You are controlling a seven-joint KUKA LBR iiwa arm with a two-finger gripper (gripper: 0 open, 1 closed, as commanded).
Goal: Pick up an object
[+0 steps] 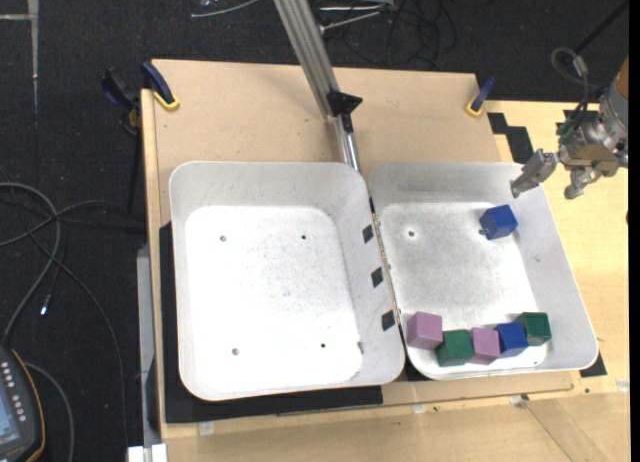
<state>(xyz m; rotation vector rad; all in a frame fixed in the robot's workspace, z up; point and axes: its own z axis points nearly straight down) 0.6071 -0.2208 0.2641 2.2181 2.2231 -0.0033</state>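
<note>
Blue plastic cube lies alone in the right-hand shallow white bin, five more blocks along its near edge; approach step judged: gripper, fingers spread and empty, poised beside it, must descend leftward.

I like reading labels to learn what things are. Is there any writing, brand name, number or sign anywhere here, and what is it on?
None can be read.
Blocks: plain coloured faces, no marks.
White bins: only specks and small holes, no letters.
Device at the lower left corner: a lit screen, too small and blurred to read.
Gripper and wooden bench: no legible label.
</note>
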